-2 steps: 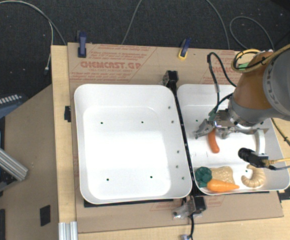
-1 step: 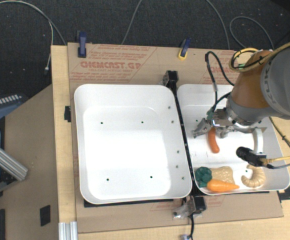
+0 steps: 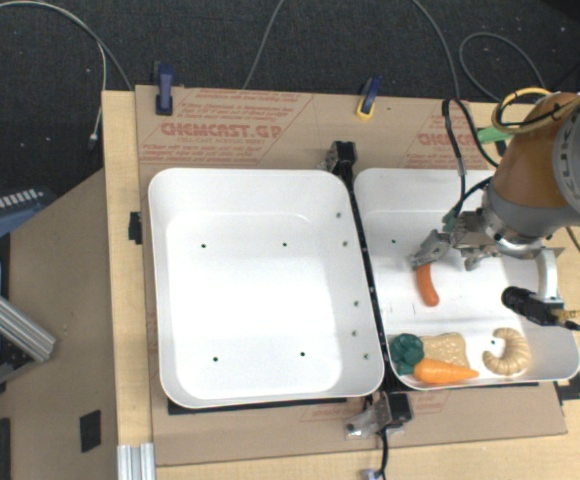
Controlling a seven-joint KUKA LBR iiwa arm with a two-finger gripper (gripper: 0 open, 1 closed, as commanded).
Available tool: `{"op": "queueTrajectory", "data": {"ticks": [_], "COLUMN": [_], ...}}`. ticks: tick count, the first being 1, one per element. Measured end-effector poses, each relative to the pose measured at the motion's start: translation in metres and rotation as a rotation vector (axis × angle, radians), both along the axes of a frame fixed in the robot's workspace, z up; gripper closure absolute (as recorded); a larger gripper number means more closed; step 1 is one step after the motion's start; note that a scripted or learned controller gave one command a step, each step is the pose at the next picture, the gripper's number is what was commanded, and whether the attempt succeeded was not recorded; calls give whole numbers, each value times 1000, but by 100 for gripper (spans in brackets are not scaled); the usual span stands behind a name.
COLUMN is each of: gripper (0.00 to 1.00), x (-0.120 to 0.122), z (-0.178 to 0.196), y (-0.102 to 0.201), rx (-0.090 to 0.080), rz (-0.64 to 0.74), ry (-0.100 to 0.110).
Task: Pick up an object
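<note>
Right now the arm [image 3: 555, 163] enters from the right side of the frame, its orange band sitting above the grey wrist, and it bends down over the right bin [image 3: 410, 193]. The gripper [image 3: 434, 258] hangs low in the middle of that bin, pointing toward the left. Its jaws look narrowly set, and directly beneath the tip lies a small orange-red sausage [image 3: 427, 286], upright in the picture and reaching up to the fingers. Whether the fingers truly pinch the sausage or merely touch its upper end cannot be told from this angle.

Along the lower edge of the right bin sits a row of toy foods. From left to right: a dark green broccoli piece [image 3: 405, 348], a tan bread-like piece [image 3: 447, 346] just beside it, an orange carrot [image 3: 445, 372] lying across the front of those two, and a pale curled croissant [image 3: 510, 352] at the lower right. They lie near one another, well below the sausage.

The left bin [image 3: 170, 298] fills the centre of the frame. Both bins rest on a cardboard sheet [image 3: 220, 123] printed with red lettering, with a blue clamp [image 3: 164, 88] at its upper left edge.
</note>
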State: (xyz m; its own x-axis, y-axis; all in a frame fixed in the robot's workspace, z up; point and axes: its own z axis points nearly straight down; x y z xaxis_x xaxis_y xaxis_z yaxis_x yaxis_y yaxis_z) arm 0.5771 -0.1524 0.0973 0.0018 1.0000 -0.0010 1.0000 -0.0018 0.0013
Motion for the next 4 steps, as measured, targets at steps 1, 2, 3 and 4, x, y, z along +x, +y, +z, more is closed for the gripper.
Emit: {"op": "queueTrajectory", "data": {"ticks": [1,2,3,4], "gripper": [0,100,100,100], "x": [-35,-34,-8,-12], "z": [-13,-2,92,188], "y": [44,42,103,205], "rx": [2,0,3,5], "rz": [4,2,8,10], "ry": [2,0,-8,-6]}}
